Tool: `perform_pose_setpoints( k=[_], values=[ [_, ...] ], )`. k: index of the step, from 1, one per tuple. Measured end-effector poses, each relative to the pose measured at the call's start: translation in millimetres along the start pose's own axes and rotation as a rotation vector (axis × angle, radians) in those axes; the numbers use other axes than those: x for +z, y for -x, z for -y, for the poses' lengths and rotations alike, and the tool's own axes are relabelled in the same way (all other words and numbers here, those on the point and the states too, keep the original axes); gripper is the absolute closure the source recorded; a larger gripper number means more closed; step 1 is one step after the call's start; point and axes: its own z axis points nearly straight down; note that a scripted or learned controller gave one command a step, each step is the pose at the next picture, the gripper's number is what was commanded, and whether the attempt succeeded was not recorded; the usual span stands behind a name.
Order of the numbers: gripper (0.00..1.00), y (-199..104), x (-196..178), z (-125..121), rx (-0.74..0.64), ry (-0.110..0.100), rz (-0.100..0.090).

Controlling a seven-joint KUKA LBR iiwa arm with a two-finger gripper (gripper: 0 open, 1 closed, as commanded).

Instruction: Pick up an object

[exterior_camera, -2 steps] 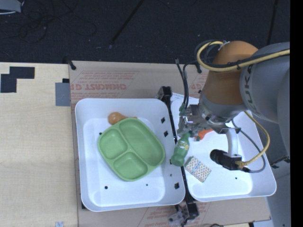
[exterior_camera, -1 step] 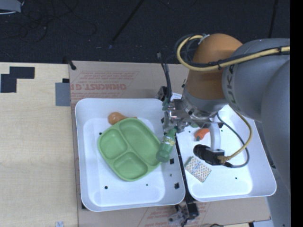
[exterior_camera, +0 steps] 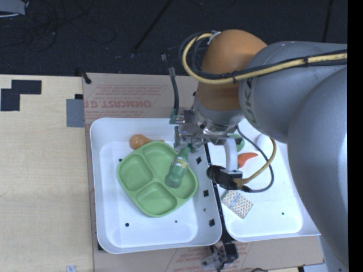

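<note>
Looming largest in the camera view, the grey arm with its orange band [exterior_camera: 232, 67] is reaching down over the left white bin [exterior_camera: 108, 220]. Its gripper [exterior_camera: 182, 147] is hovering at the rim of a green divided plastic plate [exterior_camera: 148, 181], just above a small clear bottle [exterior_camera: 176, 174] lying on that plate; whether it is spread or pinching, I cannot tell. Judging by this, the grasp is being attempted; next comes a clean lift. Both bins are sitting on brown cardboard [exterior_camera: 130, 98] over a pale wooden tabletop [exterior_camera: 39, 174].
</note>
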Motion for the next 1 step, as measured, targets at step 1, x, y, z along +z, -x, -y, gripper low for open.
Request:
perform_pose_setpoints(
  k=[1],
  values=[
    [0.0, 2.3, 0.5, 0.9, 0.002, -0.002, 0.002]
  ],
)
